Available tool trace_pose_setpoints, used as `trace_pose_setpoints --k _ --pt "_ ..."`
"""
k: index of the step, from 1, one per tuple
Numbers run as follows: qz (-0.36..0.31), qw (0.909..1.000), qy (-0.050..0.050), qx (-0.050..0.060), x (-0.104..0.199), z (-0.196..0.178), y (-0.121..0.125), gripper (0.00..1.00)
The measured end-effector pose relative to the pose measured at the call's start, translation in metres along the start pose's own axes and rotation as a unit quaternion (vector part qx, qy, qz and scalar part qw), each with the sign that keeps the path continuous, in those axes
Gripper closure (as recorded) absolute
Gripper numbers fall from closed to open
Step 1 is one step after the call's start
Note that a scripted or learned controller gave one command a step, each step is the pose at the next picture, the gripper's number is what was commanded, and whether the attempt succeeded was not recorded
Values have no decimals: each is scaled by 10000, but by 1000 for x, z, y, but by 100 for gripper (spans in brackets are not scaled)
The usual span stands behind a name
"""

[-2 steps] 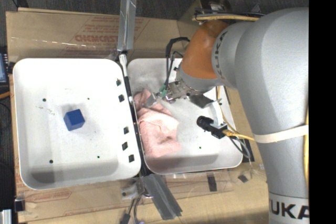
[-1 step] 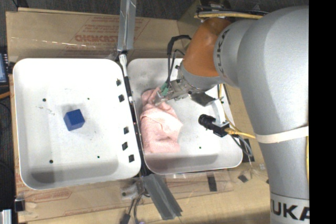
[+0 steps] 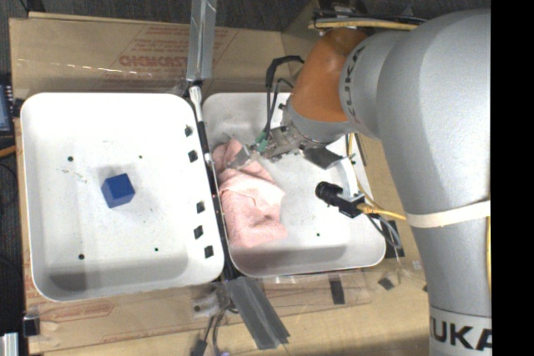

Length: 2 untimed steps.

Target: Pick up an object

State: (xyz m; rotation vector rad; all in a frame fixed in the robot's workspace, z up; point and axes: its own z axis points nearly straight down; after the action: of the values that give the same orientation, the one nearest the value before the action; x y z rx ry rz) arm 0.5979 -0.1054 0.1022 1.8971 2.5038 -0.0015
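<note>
Fills the right third of the frame: grey arm [image 3: 434, 154], cut off at the right and bottom edges, hiding the right rim of the right bin [image 3: 292, 258] and part of the surface [image 3: 92, 46] behind. Bends from the lower right up and over, orange band [image 3: 321, 87] at upper centre, wrist turned down and leftward into the right bin. Brown cardboard-covered surface across the upper left, printed red lettering too faint to read. Left bin [image 3: 50, 204] wide and shallow at centre left, touching the right bin along a shared seam with small black clips. Pink cloth [image 3: 249, 200] crumpled along the left wall of the right bin, its upper end reaching to the claw [image 3: 260, 147]. Claw tip low at the cloth's upper edge, fingers too small and cluttered with cables to judge; cannot tell whether clenched, released, or gripping cloth. Black cylindrical fitting [image 3: 332, 196] with a yellow cable at centre right, beside the arm. Blue cube [image 3: 118, 189] alone in the left bin, well apart from the claw.
</note>
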Motion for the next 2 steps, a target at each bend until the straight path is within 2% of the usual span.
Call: trace_pose_setpoints --k 1,2 --pt "-976 9952 2 -4 21 -91 -7 0" --pt "-273 9996 15 17 -5 -83 -62 0"
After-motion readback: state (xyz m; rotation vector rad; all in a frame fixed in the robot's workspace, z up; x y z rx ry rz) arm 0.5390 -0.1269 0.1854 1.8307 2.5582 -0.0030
